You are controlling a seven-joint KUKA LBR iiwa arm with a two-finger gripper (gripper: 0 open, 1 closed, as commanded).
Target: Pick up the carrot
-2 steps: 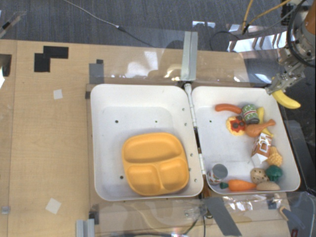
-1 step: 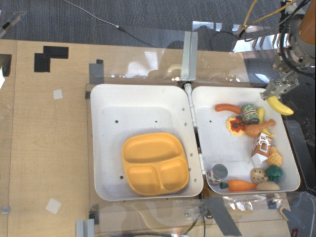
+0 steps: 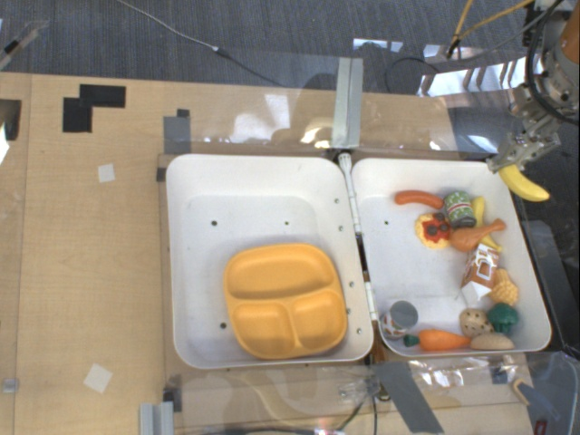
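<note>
Right now your gripper (image 3: 518,157) sits at the two o'clock corner of the right bin (image 3: 390,243), clenched on a yellow banana (image 3: 526,185) that hangs over the rim. You'll find the carrot (image 3: 441,340) lying flat at the bin's six o'clock edge, between a grey cup (image 3: 400,316) and a beige potato (image 3: 492,341). Over at nine o'clock, the left bin (image 3: 195,234) carries a yellow divided tray (image 3: 285,298).

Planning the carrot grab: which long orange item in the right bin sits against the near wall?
The carrot, with a green end, lying along the near wall. The sausage lies near the far wall.
</note>
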